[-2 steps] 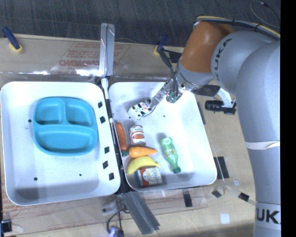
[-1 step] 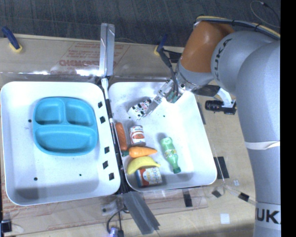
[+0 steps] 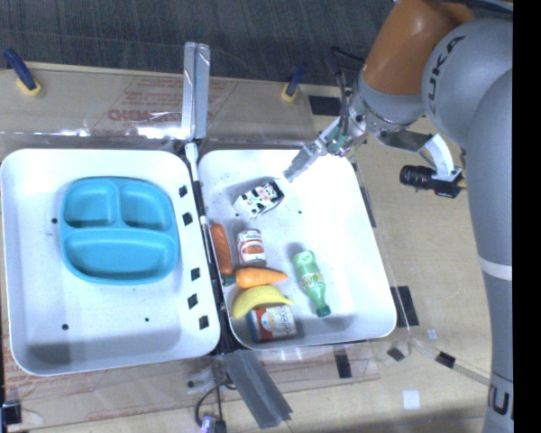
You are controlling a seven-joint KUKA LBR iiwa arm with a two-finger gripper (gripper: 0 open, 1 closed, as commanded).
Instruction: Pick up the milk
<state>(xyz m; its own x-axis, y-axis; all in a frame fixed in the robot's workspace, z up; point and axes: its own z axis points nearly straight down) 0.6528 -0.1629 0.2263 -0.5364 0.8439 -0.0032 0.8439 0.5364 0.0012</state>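
One milk carton point(image 3: 258, 198) lies tipped in the far part of the right bin point(image 3: 365, 269), untouched. The gripper point(image 3: 299, 164) hangs just right of it and farther back; whether it is spread, I cannot tell. Nearer lie a sausage point(image 3: 221, 248), can point(image 3: 251, 246), carrot point(image 3: 260, 278), banana point(image 3: 252, 301), jar point(image 3: 272, 323) and green bottle point(image 3: 311, 282). A blue tray point(image 3: 120, 229) sits in the left bin point(image 3: 27, 269).

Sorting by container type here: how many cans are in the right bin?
2. A small red-and-white labelled can stands mid-bin beside the orange carrot; a larger red-labelled can lies at the near edge under the yellow banana. Others could be hidden.
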